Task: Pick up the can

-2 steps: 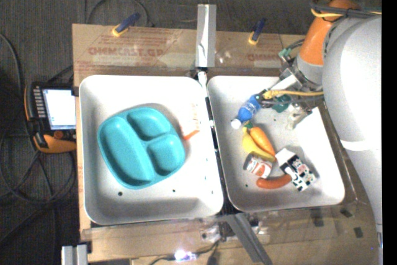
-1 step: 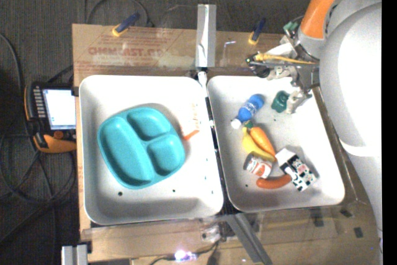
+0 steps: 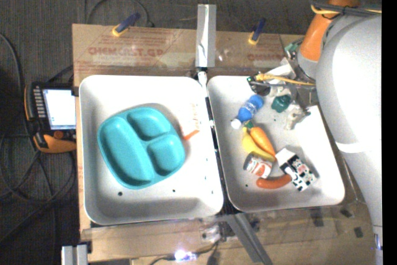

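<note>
The two-finger gripper [image 3: 298,110] hangs over the top right part of the right white bin [image 3: 329,195]. I cannot tell how it is set. The small red and white can [image 3: 257,166] lies on its side, below and left of the gripper, well apart from it. It touches a yellow banana [image 3: 250,144] and an orange carrot [image 3: 263,139]. A blue plastic bottle [image 3: 247,110] lies left of the gripper.

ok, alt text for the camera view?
The grey arm's claw hangs over the right white bin, up-frame of the small red-and-white can, which lies among toy food. The left white bin holds a turquoise divided plate.
</note>
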Motion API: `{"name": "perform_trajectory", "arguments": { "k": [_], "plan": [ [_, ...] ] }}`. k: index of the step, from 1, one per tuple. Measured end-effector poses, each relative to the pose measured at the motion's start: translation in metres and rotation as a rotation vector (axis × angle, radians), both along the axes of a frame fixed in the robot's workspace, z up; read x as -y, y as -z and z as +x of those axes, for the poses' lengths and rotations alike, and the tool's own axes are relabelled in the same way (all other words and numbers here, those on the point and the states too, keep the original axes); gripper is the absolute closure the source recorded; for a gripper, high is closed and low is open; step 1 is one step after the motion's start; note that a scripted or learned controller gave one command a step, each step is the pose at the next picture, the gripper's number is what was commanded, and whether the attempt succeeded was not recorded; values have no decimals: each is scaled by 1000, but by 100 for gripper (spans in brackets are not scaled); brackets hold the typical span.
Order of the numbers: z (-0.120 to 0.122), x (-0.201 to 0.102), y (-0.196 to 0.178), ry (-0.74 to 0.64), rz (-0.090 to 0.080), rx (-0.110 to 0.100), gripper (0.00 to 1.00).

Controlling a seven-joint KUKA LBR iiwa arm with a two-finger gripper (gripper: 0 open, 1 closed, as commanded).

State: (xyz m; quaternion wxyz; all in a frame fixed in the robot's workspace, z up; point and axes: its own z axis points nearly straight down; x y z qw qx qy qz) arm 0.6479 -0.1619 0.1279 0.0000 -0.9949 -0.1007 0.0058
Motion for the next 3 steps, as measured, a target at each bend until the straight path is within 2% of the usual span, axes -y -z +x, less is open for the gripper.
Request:
{"name": "perform_trajectory", "arguments": {
  "k": [1, 2, 3],
  "plan": [
    [7, -13, 35, -119, 1, -8, 0],
    [6, -14, 31, -122, 1, -13, 100],
    [-33, -59, 36, -13, 0, 7, 100]
  ]
}}
